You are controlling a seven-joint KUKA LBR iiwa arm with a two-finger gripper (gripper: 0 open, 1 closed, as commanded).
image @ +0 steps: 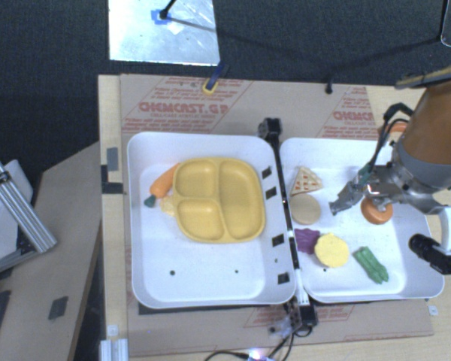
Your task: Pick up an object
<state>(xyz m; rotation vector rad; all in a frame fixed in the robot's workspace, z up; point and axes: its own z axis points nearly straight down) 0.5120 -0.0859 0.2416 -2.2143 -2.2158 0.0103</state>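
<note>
Evidently, the gripper [346,199] is poised low over the right bin [413,277], above bare floor between the tan round piece [306,209] and the orange round piece [376,212]. Whether the fingers are open or closed cannot be told, and nothing is seen held between them. A descent from here would likely meet only white plastic, since neither piece lies directly beneath. The orange round piece is partly hidden by the wrist, so it could be nudged aside. The yellow disc [332,250] and purple piece [307,239] touch, so both could be disturbed together.
</note>
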